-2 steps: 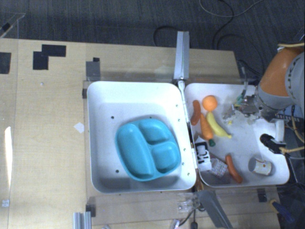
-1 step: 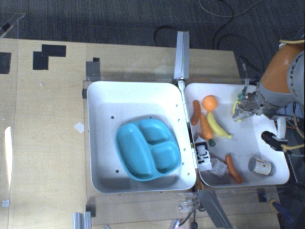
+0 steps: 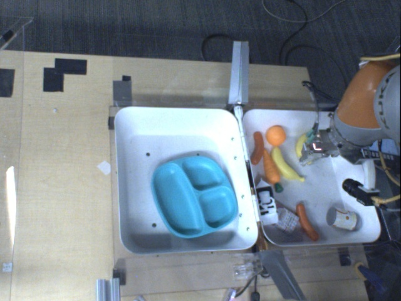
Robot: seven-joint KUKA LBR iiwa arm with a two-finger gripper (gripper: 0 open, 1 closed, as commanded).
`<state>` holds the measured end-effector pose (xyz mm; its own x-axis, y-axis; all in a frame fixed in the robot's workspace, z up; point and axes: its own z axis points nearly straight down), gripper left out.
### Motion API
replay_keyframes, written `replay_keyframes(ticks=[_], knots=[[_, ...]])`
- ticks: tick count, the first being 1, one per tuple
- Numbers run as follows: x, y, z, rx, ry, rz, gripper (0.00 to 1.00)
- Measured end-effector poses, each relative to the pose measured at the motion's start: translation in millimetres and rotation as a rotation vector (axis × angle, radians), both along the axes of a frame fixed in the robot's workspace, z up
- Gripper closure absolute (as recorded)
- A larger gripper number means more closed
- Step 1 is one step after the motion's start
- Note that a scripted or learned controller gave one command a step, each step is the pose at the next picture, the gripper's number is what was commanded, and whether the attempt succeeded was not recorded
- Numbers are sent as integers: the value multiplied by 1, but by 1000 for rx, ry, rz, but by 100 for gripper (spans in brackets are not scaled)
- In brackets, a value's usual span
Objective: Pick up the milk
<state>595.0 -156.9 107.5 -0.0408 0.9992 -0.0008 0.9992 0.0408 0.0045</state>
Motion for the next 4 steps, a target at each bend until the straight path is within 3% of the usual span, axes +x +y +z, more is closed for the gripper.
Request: replay_keyframes(ticks=[1, 2, 3, 4], knots=[[-28, 105, 79, 0, -2, 145, 100], [-67, 168, 101, 0, -1, 224, 100], [-81, 226, 184, 1, -2, 130, 100], [-107, 312, 162, 1, 1, 97, 100]])
